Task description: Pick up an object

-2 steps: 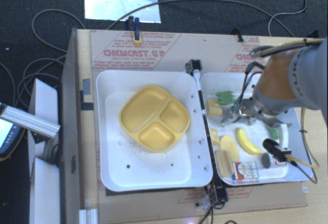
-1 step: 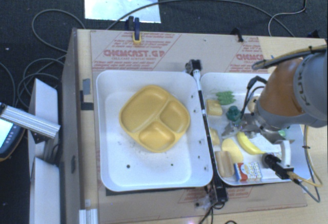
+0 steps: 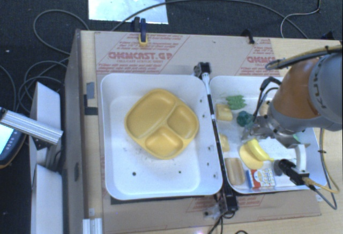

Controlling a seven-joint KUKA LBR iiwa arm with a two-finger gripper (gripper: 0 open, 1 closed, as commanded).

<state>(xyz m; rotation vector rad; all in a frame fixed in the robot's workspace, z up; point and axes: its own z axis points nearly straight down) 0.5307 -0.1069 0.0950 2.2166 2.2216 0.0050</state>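
Observation:
My gripper (image 3: pixel 252 131) hangs low over the middle of the right bin (image 3: pixel 311 136), at the end of the grey arm with the orange band that reaches in from the right. Just left of and above it lies a dark teal object (image 3: pixel 244 118). Directly below it sits a yellow banana-like piece (image 3: pixel 252 153). A green leafy item (image 3: pixel 235 102) and a pale yellow block (image 3: pixel 224 113) lie in the bin's upper left. A tan bread-like piece (image 3: pixel 233 169) and a small red, white and blue box (image 3: pixel 260 178) rest at the front edge.
The left bin (image 3: pixel 115 120) holds a yellow divided plate (image 3: pixel 162 123). A small pale piece (image 3: pixel 224 143) lies against the divider between the bins. Cardboard lines the bench behind the bins, and cables trail on the dark floor.

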